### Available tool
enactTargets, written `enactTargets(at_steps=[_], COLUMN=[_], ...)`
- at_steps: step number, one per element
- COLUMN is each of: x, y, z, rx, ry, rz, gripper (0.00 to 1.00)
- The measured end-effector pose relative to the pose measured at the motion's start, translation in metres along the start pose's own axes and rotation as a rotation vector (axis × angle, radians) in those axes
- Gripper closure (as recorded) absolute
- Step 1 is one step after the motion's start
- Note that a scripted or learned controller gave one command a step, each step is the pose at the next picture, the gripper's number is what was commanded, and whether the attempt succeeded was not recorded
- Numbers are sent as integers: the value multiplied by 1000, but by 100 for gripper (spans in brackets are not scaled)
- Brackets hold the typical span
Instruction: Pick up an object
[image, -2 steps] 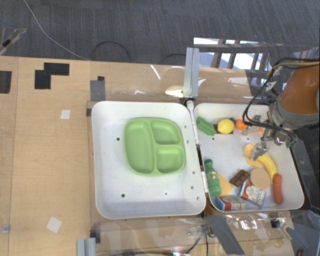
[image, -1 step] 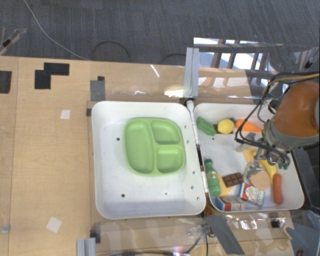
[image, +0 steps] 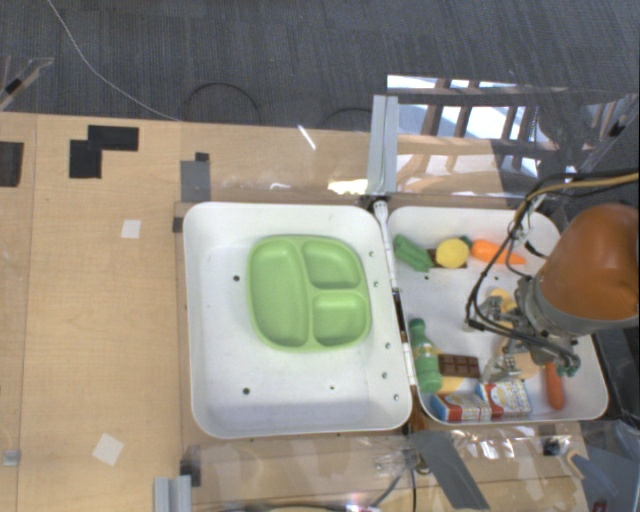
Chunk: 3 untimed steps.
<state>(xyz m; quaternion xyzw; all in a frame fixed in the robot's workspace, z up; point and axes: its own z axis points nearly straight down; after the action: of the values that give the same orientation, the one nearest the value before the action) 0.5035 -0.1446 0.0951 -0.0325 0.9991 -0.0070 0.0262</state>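
We saw two white bins side by side on the bench. The left bin (image: 210, 300) carried a green divided plate (image: 308, 292) lying flat near its middle. The right bin (image: 440, 300) held the small things. Along its far edge lay a green vegetable piece (image: 411, 251), a yellow lemon (image: 452, 253) just beside it, and an orange carrot (image: 492, 251) next to that. By the bin's left wall stood a green bottle (image: 425, 357), tilted on its side, with a brown chocolate bar (image: 460, 365) touching it. At the near edge lay a red and white carton (image: 492, 400), and a small orange-red piece (image: 553, 386) lay near the near right corner.

The arm's orange band (image: 596, 268) hung over the right side of that bin. The gripper (image: 518, 345) sat low above the carton, under cables; we could not tell how far its claw was open, nor whether it had hold of anything.
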Motion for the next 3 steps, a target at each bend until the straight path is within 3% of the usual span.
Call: enactTargets(at_steps=[1, 2, 3], x=[-76, -131, -152], y=[57, 52, 43], z=[8, 13, 14], rx=[-15, -16, -20], ry=[29, 35, 42], rz=[-129, -85, -138], gripper=[0, 0, 0])
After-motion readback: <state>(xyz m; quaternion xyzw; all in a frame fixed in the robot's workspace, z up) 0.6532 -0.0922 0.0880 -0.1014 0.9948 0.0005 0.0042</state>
